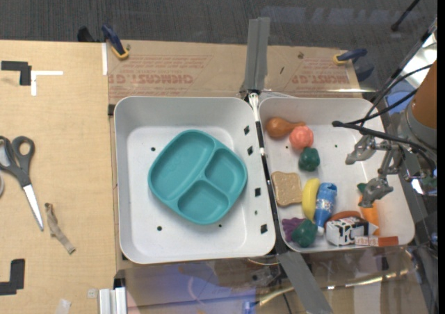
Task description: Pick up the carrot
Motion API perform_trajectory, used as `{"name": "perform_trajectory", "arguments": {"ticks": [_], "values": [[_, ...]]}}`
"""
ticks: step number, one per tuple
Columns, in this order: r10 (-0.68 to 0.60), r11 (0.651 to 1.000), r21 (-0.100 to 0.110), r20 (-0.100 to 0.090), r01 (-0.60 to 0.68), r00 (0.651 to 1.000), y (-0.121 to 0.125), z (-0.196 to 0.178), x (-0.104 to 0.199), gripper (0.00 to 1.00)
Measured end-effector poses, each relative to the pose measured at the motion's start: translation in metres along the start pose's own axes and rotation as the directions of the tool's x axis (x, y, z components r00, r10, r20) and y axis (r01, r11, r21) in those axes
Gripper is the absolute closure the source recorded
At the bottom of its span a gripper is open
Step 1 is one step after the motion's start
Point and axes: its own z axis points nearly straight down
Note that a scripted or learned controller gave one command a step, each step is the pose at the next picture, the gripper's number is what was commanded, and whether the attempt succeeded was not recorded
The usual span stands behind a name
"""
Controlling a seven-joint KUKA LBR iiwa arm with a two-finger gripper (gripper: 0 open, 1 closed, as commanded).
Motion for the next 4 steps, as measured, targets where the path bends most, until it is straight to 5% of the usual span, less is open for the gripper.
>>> {"name": "perform_trajectory", "arguments": {"ticks": [1,2,3,4], "values": [[-0.019,1.0,0.0,0.0,0.019,1.0,-0.049,0.086,0.0,0.0],[0.019,1.0,0.001,0.005,-0.019,1.0,-0.069,0.134,-0.009,0.0],[0.014,1.0,0.001,0.007,-0.014,1.0,-0.067,0.125,-0.011,1.0],[-0.327,0.945,0.001,0.004,0.327,0.945,-0.06,-0.082,-0.053,1.0]]}}
